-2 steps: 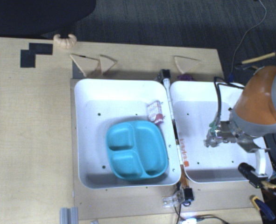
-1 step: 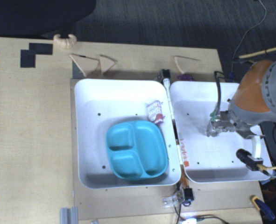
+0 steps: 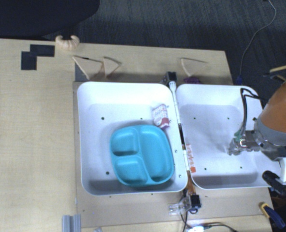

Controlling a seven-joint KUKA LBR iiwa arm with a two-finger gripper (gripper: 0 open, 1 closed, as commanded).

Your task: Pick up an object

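A light blue divided plate (image 3: 142,154) lies flat in the left bin (image 3: 92,129), towards its front. A small white and red packet (image 3: 160,115) rests just behind the plate, near the wall between the bins. My gripper (image 3: 235,147) hangs over the right bin (image 3: 205,124) near its right side, at the end of the grey arm with the orange band (image 3: 282,111). It is far from both the plate and the packet, and I see nothing in it.
The bins sit side by side on a wooden bench (image 3: 31,139). A black rod (image 3: 172,81) lies at the back of the dividing wall. Cables and clips (image 3: 191,204) sit at the front edge between the bins.
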